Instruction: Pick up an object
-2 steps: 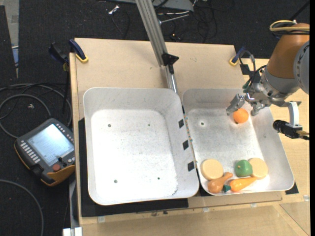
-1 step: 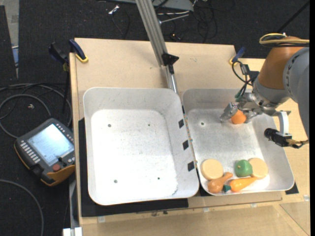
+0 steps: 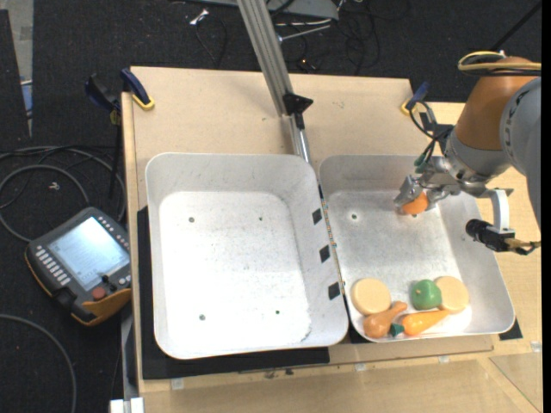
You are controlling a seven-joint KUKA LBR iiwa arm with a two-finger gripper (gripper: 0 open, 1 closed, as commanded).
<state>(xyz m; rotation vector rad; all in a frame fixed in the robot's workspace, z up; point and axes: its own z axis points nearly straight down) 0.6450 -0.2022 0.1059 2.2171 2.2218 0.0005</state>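
Gripper (image 3: 414, 198) over the far part of the right bin (image 3: 387, 256), closed on a small orange piece (image 3: 416, 204) held between the fingers. Heaped against that bin's near wall, well apart from the gripper: two tan discs (image 3: 372, 296), a green ball (image 3: 424, 294), a carrot (image 3: 422, 321), a gourd (image 3: 381, 322). Left bin (image 3: 232, 256) alongside.

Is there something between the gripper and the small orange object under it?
Nothing visible. The gripper sits directly at the small orange object in the right bin, with no other item between them. The remaining food items lie at the bin's near edge.
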